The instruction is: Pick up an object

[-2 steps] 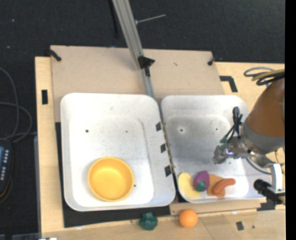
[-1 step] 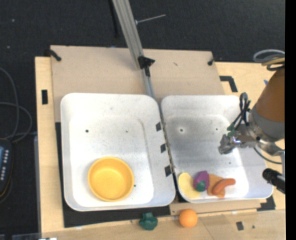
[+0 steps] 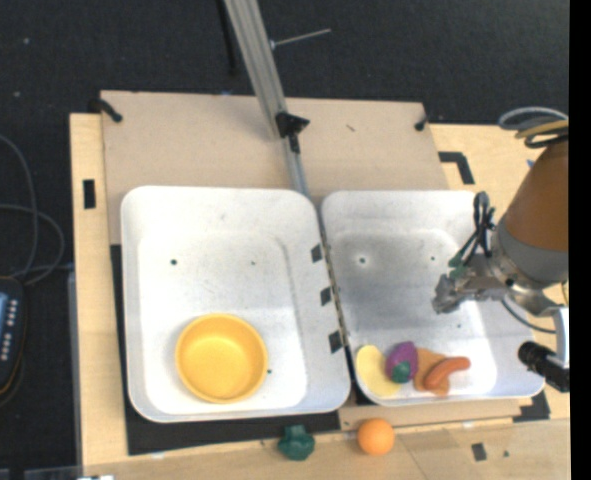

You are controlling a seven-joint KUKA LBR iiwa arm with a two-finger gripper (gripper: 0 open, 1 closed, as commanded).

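Dark, perhaps carpeted floor [image 3: 425, 28] surrounds wooden bench [image 3: 205, 148].

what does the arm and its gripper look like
The arm is a thick rounded body with a wide orange band above a grey wrist section. Dark cables loop along its left side. The gripper is a small grey metal piece, with a black part lower right.

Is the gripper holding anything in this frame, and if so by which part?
Nothing is seen held. The gripper hangs over the right bin, apart from the toys in its near corner. Whether the jaws are open or shut cannot be told.
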